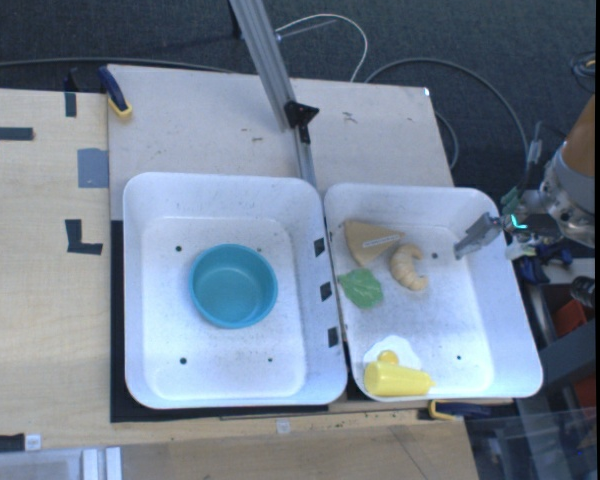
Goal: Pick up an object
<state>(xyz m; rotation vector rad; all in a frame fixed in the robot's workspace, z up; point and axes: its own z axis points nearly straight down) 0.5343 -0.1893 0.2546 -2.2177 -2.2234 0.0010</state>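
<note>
The right bin (pixel 500 353) holds several items. A tan wedge (pixel 370 240) lies at its back left, with a beige croissant-shaped piece (pixel 410 268) just to its right. A green leafy piece (pixel 361 288) sits below the wedge. Near the front rim a yellow object (pixel 397 378) rests against a white fried-egg shape (pixel 392 350). A blue bowl (pixel 234 285) stands in the left bin (pixel 150 368). My gripper (pixel 477 236) hangs over the right bin's back right corner, to the right of the croissant piece, with nothing visibly in it.
A grey metal pole (pixel 265 48) slants down from the top to the seam between the bins. Cables (pixel 410 68) loop on the dark floor behind the bench. A yellow-and-blue clamp (pixel 115 93) sits at the board's back left corner.
</note>
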